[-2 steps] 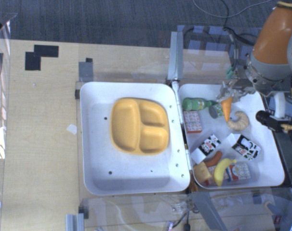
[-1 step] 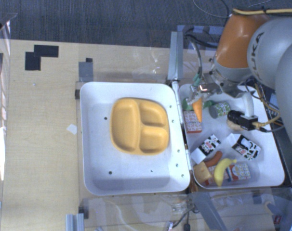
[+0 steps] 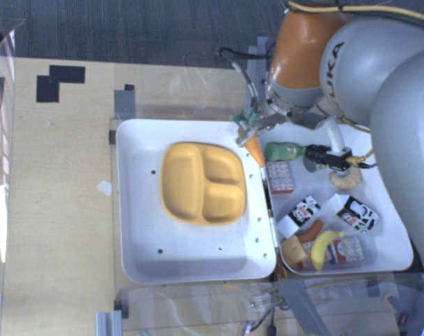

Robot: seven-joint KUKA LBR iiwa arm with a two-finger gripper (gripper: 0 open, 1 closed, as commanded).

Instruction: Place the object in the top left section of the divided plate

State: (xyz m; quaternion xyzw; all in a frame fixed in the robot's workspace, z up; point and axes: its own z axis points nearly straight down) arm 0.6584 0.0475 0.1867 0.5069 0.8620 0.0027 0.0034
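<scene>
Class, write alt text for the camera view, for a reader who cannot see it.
A grey and orange robot arm's tool hangs over the divide between two white bins, with an orange carrot-like object at its tip. The left bin holds a yellow divided plate; the right bin holds a green bottle, a banana and small packets.

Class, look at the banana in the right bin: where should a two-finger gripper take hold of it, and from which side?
Probably the banana at mid-length, from above, jaws across its narrow width. It lies flat and curved, hemmed in by small packets, so a side approach looks blocked.
</scene>
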